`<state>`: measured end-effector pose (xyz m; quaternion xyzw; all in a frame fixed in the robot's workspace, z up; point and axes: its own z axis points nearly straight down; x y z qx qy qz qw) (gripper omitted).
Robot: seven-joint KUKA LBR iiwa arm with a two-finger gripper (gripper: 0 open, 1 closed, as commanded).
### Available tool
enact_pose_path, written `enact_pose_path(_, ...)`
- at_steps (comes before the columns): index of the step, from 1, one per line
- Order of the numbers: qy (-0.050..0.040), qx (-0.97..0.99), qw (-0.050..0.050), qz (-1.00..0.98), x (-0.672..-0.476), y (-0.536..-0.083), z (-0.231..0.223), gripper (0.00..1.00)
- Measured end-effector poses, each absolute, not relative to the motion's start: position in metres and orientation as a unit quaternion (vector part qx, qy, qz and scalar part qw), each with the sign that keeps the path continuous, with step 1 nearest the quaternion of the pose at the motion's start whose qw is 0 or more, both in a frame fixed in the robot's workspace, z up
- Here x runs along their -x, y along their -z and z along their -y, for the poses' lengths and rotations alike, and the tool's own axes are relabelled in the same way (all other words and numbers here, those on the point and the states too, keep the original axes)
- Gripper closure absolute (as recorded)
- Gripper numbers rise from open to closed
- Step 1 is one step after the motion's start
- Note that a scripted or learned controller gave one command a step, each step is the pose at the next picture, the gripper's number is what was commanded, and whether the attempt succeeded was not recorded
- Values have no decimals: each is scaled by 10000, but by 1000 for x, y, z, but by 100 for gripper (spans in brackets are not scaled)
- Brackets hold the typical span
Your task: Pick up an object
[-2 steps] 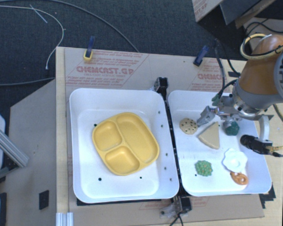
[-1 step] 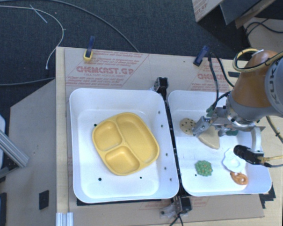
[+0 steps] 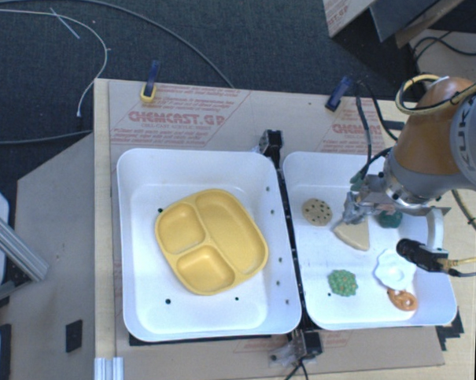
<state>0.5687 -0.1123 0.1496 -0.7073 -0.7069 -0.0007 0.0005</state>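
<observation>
Presently two white bins sit side by side on the bench: left bin [image 3: 134,220], right bin [image 3: 298,251].

Left bin: one yellow divided tray [image 3: 212,241] with three compartments, lying flat and turned at a slant, its long axis running from upper left to lower right.

Arm [image 3: 433,146]: one, grey with an orange band, reaching in from the right over the upper part of the right bin. Gripper [image 3: 357,208] is low over that bin's upper middle. Finger spread cannot be read at this angle, and nothing can be seen held between the fingers.

Right bin, six small items, one of each:
- tan wedge [image 3: 354,236], roughly triangular, long axis slanting from upper left to lower right, narrow end toward the gripper. It lies just below the gripper tips; contact cannot be confirmed.
- white fried-egg piece [image 3: 392,271], flat, lower right of the wedge.
- round cookie [image 3: 317,211] with dark spots, flat, just left of the gripper.
- green bumpy lump [image 3: 343,283], below the wedge and apart from it.
- orange ring [image 3: 403,300], near the lower right corner, touching the egg piece's lower edge.
- teal object [image 3: 390,219], partly hidden under the wrist, right of the gripper; shape unclear.
</observation>
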Motion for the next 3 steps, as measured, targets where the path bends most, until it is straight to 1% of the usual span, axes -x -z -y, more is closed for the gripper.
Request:
enact_pose_path(1, 18, 7063, -22, 7079, -572, -196, 105, 100)
enact_pose_path(2, 19, 7066, -23, 7076, -573, -239, 104, 100)
enact_pose_path(3, 6, 7048, 15, 7094, -574, -237, 40, 100)
